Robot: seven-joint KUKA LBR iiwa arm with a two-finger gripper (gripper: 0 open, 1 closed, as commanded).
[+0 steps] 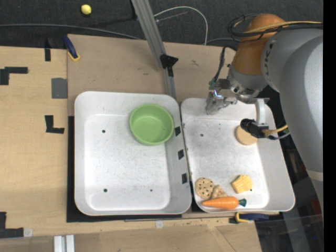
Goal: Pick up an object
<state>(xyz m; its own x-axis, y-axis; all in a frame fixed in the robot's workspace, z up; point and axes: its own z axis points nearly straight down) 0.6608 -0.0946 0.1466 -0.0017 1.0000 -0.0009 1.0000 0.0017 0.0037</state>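
Bench: two white bins (84, 140) side by side
Gripper (214, 105): far edge of right bin, finger state untellable
Carrot (223, 203): near edge, lying crosswise, well apart

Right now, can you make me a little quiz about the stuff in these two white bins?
1. True or false: the green bowl sits in the left bin.
2. Which lies nearest the right bin's bottom edge: A) carrot, B) tan disc, C) yellow piece?
3. Fill in: the gripper hovers over the right bin's top ____ corner.

Key: 1 true; 2 A; 3 left.
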